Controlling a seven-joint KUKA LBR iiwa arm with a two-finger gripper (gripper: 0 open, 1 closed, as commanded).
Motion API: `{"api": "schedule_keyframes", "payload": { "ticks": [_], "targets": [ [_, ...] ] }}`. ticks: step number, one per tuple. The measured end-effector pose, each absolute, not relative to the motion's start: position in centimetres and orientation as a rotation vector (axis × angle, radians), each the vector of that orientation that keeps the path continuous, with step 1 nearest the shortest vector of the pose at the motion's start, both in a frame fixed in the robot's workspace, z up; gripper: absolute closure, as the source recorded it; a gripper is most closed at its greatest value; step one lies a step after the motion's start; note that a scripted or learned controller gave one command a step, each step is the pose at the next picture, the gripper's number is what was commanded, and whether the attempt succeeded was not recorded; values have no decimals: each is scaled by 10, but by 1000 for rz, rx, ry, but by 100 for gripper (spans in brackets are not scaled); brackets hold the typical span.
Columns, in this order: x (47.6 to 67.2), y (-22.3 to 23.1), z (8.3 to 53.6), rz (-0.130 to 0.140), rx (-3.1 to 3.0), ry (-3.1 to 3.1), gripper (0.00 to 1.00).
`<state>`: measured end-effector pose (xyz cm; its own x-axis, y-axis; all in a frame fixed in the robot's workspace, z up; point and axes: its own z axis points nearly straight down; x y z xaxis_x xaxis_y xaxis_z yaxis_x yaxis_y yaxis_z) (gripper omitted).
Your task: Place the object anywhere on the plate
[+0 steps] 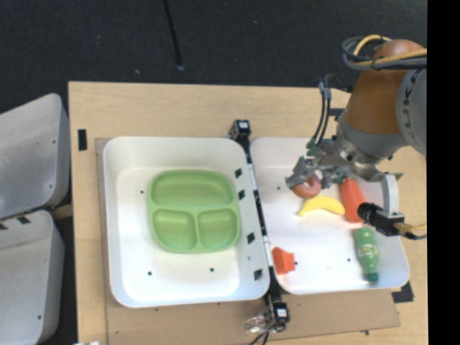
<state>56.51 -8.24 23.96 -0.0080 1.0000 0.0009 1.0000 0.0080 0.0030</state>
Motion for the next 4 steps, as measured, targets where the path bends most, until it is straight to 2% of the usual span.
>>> {"api": "schedule_keyframes", "payload": {
  "ticks": [1, 2, 4],
  "targets": [
    [579, -26, 233, 3, 2213, 2229, 100],
    [607, 21, 230, 4, 2213, 2228, 100],
    [641, 112, 249, 5, 2213, 2229, 100]
  ]
}}
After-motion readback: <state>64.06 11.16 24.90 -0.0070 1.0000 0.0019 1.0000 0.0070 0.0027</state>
